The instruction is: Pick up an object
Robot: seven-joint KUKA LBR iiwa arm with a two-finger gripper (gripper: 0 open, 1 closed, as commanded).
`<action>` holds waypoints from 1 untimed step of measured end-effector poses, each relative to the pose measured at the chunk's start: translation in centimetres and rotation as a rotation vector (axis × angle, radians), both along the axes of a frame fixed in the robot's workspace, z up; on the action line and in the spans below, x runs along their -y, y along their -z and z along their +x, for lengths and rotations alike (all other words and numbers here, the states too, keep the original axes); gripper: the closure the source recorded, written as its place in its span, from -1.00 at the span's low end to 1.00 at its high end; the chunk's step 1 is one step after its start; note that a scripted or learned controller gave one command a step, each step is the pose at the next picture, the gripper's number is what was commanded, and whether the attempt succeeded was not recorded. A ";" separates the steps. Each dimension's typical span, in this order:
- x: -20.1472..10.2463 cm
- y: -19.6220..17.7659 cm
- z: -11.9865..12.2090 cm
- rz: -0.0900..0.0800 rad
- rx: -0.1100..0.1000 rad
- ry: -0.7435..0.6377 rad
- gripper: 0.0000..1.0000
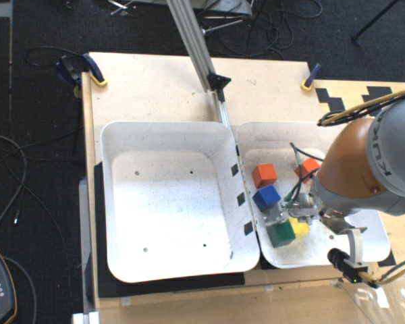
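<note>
In the right bin (270, 137) lie an orange cube (264, 175), a blue cube (266, 197), a green cube (281, 234) and a yellow block (300, 229). Another orange piece (309, 168) peeks out beside the arm. My gripper (283, 214) hangs low over the cluster, right between the blue cube and the green cube, with its metal tip touching or nearly touching them. The arm's orange band and grey body hide the bin's right part.
The left bin (121, 140) sits beside the right one, sharing a middle wall (239, 181). A slanted metal rail (192, 36) runs down from the top to the bins' junction. Clamps stand at the bench's corners (94, 69).
</note>
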State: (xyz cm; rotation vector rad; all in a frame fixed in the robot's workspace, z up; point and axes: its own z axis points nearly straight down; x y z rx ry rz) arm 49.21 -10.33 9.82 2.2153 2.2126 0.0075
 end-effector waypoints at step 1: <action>2.0 0.2 5.9 0.001 -0.006 -0.004 -1.00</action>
